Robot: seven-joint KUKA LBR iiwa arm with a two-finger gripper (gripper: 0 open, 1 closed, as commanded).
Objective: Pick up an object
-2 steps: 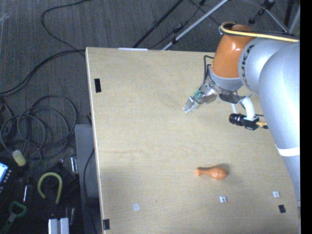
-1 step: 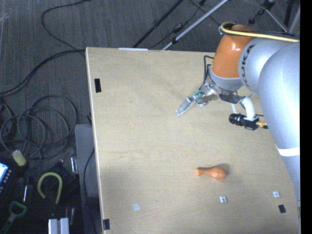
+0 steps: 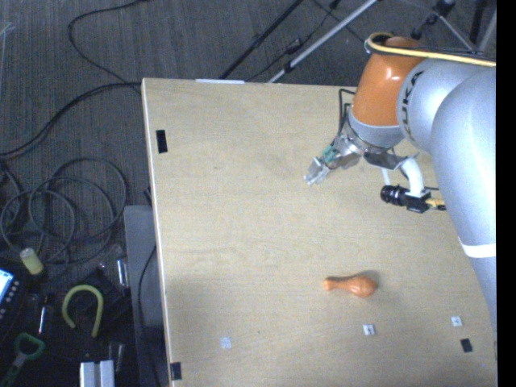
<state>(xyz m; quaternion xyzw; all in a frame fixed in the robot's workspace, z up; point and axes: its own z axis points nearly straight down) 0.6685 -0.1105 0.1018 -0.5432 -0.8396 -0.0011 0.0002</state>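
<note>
Now: orange pear-shaped object [image 3: 351,285] lies on board, well apart below claw [image 3: 316,172]; claw state unclear.

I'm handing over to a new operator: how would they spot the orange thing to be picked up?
Start at the tan board filling the middle of the view. Look toward its near edge, below the pincer and apart from it. The orange object lies there on its side, bulbous at one end and narrow at the other, the one loose coloured thing among small marks.

Gourd-shaped object [image 3: 352,285] on board [image 3: 242,240], below tool [image 3: 316,173].
</note>
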